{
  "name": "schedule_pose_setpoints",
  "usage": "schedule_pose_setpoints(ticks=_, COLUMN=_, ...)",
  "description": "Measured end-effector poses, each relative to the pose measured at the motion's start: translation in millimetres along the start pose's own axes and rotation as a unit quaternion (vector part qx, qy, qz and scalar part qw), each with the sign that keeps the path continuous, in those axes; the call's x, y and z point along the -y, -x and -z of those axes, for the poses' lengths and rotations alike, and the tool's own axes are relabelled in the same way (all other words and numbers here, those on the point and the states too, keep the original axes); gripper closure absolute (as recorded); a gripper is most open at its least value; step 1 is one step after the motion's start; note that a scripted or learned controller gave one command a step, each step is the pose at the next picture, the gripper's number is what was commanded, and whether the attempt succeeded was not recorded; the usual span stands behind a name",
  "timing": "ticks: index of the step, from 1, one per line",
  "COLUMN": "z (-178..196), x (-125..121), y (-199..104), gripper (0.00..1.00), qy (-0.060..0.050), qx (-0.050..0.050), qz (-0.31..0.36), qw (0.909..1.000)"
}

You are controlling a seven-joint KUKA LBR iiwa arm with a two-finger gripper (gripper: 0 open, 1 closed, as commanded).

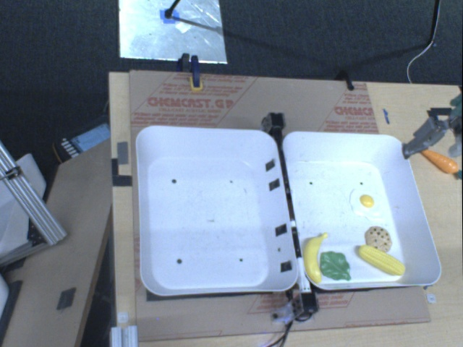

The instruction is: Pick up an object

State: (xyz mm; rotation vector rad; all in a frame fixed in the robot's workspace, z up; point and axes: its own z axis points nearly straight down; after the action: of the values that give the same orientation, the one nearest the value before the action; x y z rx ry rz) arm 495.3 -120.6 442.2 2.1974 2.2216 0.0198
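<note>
Two shallow white bins sit side by side on a cardboard-covered bench in the middle of the frame. The left bin (pixel 206 208) has a bare floor with a few small dark dots. The right bin (pixel 405 194) holds all the objects, gathered toward its lower part. A fried egg (pixel 365 202), white with a yellow yolk, lies right of the bin's centre. Below it is a round brown cookie (pixel 377 237), and just below that a yellow corn cob (pixel 381 259) lies at a slant near the lower right corner. A banana (pixel 312 257) curves along the lower left wall, with a green leafy piece (pixel 335 266) touching its right side.

The gripper (pixel 414 149) is at the right edge of the frame, above the right bin's upper right rim, well apart from the objects. It is blurred, so I cannot tell how it is set. An orange shape (pixel 443 162) lies just beside it.

A silvery sheet (pixel 172 19) lies at the upper left of the frame.
</note>
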Motion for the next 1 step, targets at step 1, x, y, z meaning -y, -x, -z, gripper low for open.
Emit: schedule_pose_setpoints(ticks=1, z=98.0, x=5.4, y=-79.7, gripper=0.0, qy=-0.003, qx=-0.002, qz=0.001, qw=1.0)
